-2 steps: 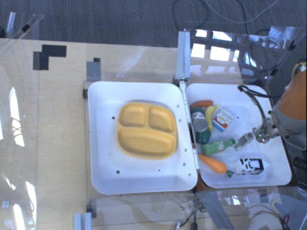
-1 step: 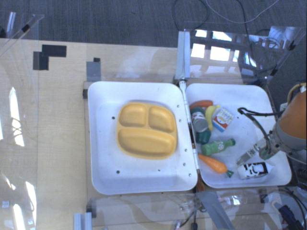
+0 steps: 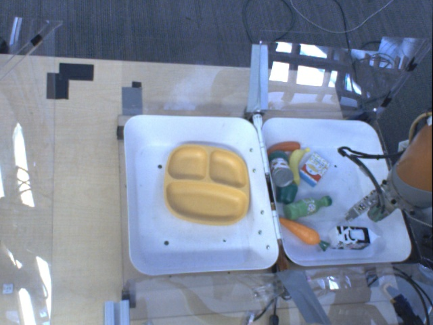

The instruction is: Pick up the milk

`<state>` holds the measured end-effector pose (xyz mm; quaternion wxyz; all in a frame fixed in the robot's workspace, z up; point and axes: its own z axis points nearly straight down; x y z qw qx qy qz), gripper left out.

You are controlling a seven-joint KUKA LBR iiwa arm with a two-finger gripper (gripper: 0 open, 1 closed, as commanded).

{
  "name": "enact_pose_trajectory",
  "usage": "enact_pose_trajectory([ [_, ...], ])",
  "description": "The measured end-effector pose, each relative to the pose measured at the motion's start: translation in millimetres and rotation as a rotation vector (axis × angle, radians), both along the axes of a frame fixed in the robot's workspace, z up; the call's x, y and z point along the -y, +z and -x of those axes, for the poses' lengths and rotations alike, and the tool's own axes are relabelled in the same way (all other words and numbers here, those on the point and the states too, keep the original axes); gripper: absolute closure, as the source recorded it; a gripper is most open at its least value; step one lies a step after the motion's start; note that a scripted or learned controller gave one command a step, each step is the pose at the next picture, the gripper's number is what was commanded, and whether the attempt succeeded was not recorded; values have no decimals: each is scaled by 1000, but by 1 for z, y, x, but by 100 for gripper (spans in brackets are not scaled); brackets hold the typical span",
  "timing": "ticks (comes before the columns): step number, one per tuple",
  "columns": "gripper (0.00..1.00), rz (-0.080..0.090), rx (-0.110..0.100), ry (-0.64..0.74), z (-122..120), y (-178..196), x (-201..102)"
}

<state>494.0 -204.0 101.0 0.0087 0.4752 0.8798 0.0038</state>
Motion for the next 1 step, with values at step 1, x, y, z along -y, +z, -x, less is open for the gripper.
enact_pose_trajectory([
  [1,0,0,0,0,0,0,0],
])
